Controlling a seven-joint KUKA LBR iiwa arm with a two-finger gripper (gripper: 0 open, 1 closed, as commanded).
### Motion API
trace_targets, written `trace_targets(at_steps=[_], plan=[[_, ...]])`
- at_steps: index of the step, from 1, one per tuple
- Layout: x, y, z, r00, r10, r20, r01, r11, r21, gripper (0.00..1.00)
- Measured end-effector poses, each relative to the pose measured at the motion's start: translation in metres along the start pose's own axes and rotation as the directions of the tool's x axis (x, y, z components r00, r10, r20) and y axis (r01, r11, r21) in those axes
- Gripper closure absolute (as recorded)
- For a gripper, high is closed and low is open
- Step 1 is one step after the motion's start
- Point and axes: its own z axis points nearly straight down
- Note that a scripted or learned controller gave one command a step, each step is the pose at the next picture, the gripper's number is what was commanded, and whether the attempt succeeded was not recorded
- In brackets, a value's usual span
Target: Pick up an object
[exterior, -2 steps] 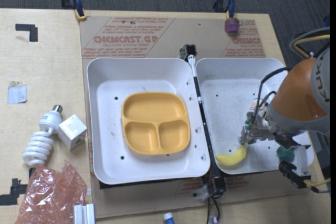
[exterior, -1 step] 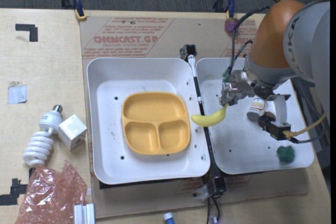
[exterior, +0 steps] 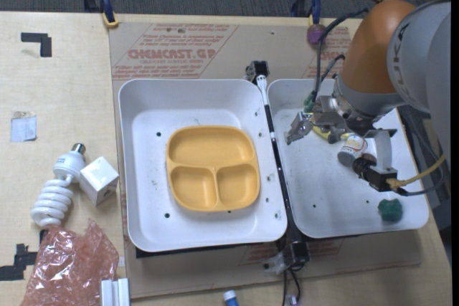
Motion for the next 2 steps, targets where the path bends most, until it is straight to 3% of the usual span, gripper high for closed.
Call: trace_targets(at_steps=[1,2], plan=[[-0.062,-0.034,0.073,1.000,0.002,-0.001,-0.002,1.000,0.002,0.00],[-0.056,-0.049,0.100,1.000,0.003,-0.002,-0.003,1.000,0.001,0.00]])
